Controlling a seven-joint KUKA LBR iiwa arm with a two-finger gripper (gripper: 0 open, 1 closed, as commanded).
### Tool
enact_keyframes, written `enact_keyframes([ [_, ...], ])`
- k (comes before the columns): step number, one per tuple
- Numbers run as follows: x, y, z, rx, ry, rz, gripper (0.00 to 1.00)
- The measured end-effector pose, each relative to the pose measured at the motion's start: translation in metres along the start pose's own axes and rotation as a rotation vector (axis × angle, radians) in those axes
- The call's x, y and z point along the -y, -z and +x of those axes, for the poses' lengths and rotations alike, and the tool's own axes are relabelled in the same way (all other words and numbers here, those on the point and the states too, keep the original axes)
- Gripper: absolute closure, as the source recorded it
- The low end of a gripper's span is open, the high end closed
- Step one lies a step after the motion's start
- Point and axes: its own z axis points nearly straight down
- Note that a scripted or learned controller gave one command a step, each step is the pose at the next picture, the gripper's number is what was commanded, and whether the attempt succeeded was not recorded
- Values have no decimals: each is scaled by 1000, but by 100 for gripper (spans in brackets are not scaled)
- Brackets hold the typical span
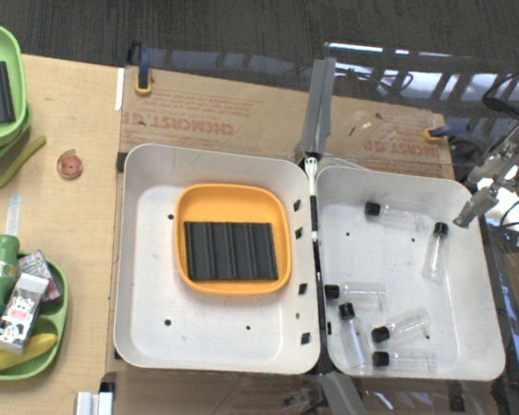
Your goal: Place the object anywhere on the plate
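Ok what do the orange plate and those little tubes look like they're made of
The orange plate looks like matte molded plastic: even color, soft rounded rim, no glare. The tubes seem to be clear plastic or glass, since the white bin shows through them; their black caps look like plastic.

Two bins sit side by side on the bench. In the left bin (135, 318) lies a plate (190, 203), and a ridged pad (231, 251) rests on the plate. In the right bin (475, 357) lie several small tubes: one (385, 210) at the far left, one (437, 245) at the far right, and more (395, 327) bunched near the front (some touch each other). The gripper (471, 212) hangs over the right bin's far right corner. Left of both bins sits a tray (47, 355) with toy food in it.
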Motion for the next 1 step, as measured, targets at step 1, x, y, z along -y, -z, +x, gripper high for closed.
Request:
enact_keyframes([
  [1,4,-29,8,1,291,-1,0],
])
